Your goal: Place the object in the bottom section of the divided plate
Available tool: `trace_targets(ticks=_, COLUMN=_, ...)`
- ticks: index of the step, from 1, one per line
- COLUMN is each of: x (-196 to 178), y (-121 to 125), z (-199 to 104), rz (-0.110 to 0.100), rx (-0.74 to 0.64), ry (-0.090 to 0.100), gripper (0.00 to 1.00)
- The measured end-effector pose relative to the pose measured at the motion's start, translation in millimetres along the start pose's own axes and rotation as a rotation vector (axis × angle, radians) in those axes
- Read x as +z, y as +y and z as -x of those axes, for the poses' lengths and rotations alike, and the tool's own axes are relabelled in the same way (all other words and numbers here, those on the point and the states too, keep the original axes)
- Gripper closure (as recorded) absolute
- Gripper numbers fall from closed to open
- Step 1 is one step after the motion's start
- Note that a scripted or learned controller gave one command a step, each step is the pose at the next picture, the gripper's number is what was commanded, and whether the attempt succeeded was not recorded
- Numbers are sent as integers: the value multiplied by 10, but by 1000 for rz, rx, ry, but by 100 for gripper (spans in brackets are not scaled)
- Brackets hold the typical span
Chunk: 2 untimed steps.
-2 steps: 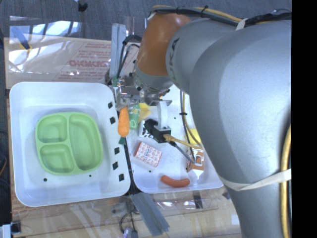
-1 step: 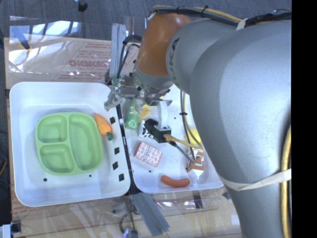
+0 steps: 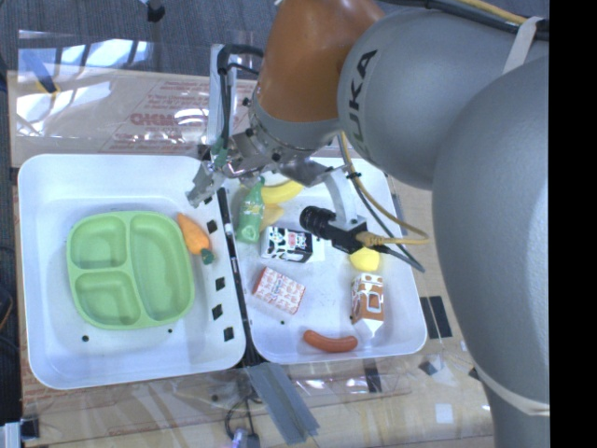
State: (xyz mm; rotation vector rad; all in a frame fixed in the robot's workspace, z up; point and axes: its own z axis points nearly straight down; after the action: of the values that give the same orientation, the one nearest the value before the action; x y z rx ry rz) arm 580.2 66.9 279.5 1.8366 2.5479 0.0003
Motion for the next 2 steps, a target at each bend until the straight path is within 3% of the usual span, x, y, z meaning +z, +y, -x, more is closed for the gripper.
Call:
trace_targets(ticks=1, x=1, y=0, z=0, rz=0, rx=0, ry=0, gripper=0)
trace_targets(ticks=2, x=62, y=-649, z=-783, rz=-3, rx=-151, ry=0, gripper=0)
